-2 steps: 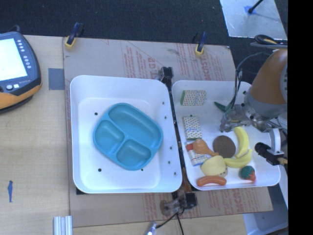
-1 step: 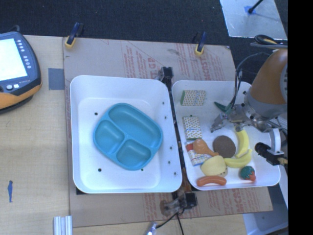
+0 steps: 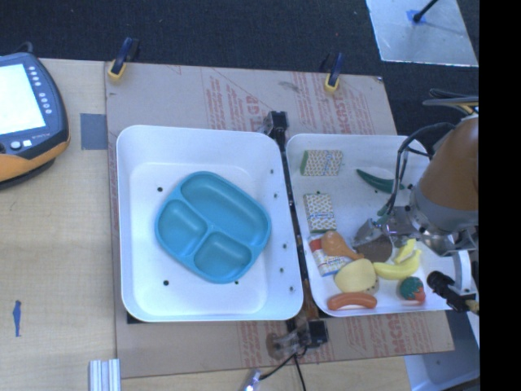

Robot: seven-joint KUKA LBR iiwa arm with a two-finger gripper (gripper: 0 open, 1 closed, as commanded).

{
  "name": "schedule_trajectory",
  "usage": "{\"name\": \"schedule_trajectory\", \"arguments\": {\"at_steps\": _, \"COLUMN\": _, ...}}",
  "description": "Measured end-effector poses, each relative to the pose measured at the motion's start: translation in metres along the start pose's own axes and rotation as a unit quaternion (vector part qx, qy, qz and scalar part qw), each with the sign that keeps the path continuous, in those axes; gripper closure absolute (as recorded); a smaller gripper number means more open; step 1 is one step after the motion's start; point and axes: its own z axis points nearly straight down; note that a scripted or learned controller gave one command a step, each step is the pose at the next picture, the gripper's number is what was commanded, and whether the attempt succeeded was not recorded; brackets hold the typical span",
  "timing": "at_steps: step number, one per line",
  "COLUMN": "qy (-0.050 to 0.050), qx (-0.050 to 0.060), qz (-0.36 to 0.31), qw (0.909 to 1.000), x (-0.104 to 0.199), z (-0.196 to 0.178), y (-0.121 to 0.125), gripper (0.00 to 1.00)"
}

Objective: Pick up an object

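My gripper (image 3: 373, 239) is low over the middle of the right bin (image 3: 358, 151), reaching in from the right under the grey and orange arm (image 3: 450, 177). Right beside it lie an orange toy (image 3: 334, 243), a yellow banana (image 3: 400, 266) and a pale yellow fruit (image 3: 356, 276). A red-and-white can (image 3: 325, 260) lies left of the fruit. At the bin's front edge rests a hot dog (image 3: 352, 301). I see nothing clearly held.
The right bin also holds two patterned boxes (image 3: 322, 162) (image 3: 320, 211), a green pod (image 3: 374, 179) and a green-and-orange toy (image 3: 411, 288). A blue divided plate (image 3: 212, 226) fills the left bin (image 3: 138, 218). A teach pendant (image 3: 24, 112) sits at far left.
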Motion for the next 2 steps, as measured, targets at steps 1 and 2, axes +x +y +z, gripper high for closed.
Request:
{"name": "schedule_trajectory", "arguments": {"at_steps": 1, "qy": -0.001, "qx": 0.0, "qz": -0.003, "qw": 1.0, "x": -0.001, "z": -0.011, "y": 0.0, "gripper": 1.0}}
{"name": "schedule_trajectory", "arguments": {"at_steps": 2, "qy": 0.0, "qx": -0.001, "qz": 0.001, "qw": 1.0, "x": 0.077, "z": -0.101, "y": 0.054, "gripper": 1.0}}
